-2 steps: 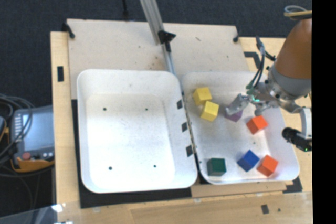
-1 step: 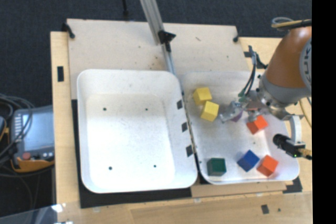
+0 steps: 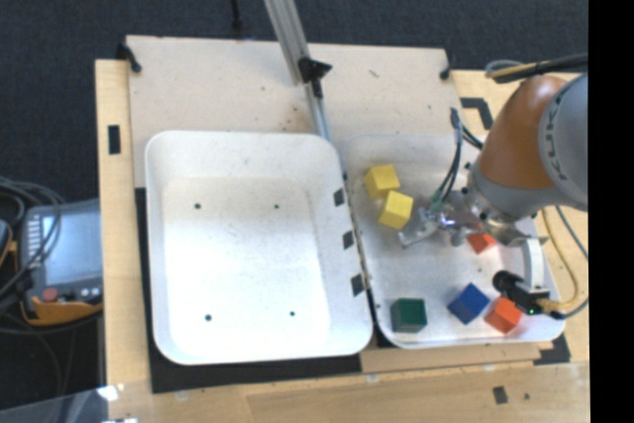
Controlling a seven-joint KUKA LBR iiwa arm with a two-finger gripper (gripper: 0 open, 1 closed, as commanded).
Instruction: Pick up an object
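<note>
Low at six o'clock sits a small green block. Up at two o'clock, the metal gripper reaches beside a small yellow cube — fingers spread, pinching nothing. Next: close on it — lift.

the grey arm comes in from the right, with its orange band above the wrist. the wrist bends down and to the left. the hand is low, pointing left.
</note>
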